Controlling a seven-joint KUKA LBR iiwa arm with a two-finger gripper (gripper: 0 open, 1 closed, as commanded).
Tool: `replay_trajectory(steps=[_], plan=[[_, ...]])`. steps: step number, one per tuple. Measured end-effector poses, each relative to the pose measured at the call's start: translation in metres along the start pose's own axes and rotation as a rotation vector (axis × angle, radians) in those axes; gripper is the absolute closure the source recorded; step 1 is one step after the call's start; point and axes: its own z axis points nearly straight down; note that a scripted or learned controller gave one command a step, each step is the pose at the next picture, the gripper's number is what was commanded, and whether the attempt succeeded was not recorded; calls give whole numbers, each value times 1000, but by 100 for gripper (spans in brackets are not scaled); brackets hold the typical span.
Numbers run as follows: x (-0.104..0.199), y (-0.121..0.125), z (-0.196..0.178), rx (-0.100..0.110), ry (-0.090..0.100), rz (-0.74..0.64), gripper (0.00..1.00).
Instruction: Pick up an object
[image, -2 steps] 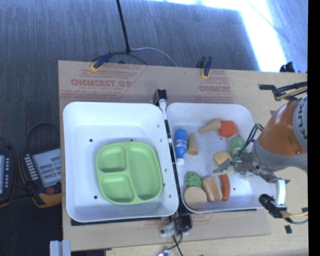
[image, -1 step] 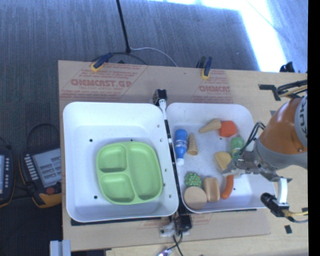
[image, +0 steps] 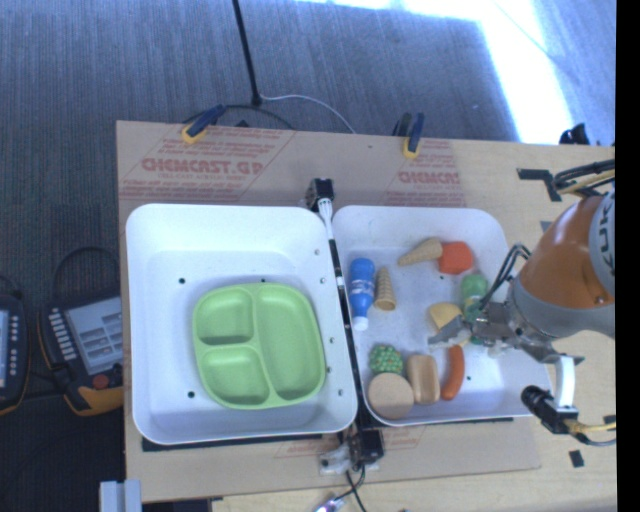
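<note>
Far left, on the floor: a grey control pendant (image: 85, 345) with cable. On the bench, left white bin (image: 140, 300), holding a green three-compartment plate (image: 260, 345) near its middle. Touching it along the centre seam, right white bin (image: 490, 225), crowded with toy food.

Along that bin's left wall: a blue bottle (image: 360, 283) with a white cap, lying lengthwise, and just beside it a waffle cone (image: 385, 288). Below these, a green bumpy piece (image: 386, 359) touching a round tan bun (image: 391, 395) at the near edge. Next right, a tan bread slice (image: 424, 378) and an orange sausage-like stick (image: 453, 372), side by side. Toward the far wall, a tan croissant-like piece (image: 420, 251) against a red-orange tomato (image: 456, 257). Mid-bin, a yellow wedge (image: 443, 314), with a green piece (image: 473, 290) up and to its right.

Reaching in from the right, the arm (image: 565, 275), its gripper (image: 465, 330) low over the bin, just beside the yellow wedge and above the orange stick. Open or closed: cannot tell. Nothing seen lifted.
</note>
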Motion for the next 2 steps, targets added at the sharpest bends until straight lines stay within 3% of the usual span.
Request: replay_trajectory(steps=[1,2], plan=[[16,-6,21,7,0,-149,0],[16,-3,10,1,-1,-149,100]])
